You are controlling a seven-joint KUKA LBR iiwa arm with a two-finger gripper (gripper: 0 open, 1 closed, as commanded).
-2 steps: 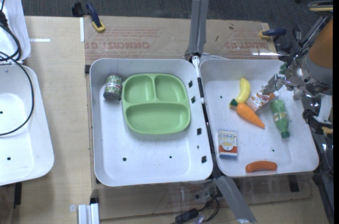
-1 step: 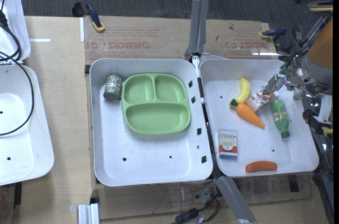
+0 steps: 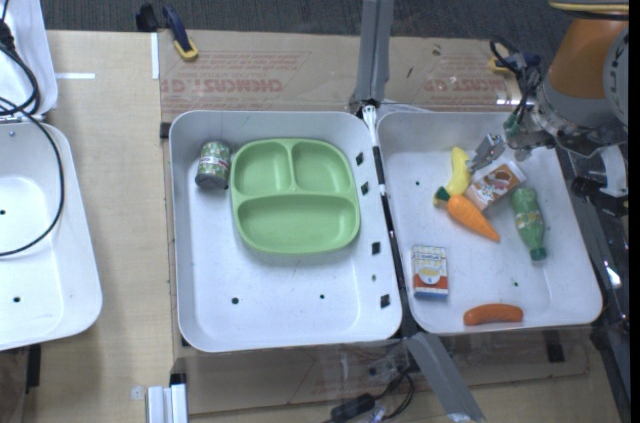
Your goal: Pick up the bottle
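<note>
Fingers (image 3: pixel 492 151) hover at the upper part of the right bin (image 3: pixel 570 311), just above the small carton (image 3: pixel 497 183); their opening cannot be told from this view, and nothing shows between them. Current step: approach. The bottle (image 3: pixel 527 221), green, lies on its side near the bin's right wall, beside the carrot (image 3: pixel 472 216). The next move calls for travel toward the bottle, alignment across its body, then descent.
</note>
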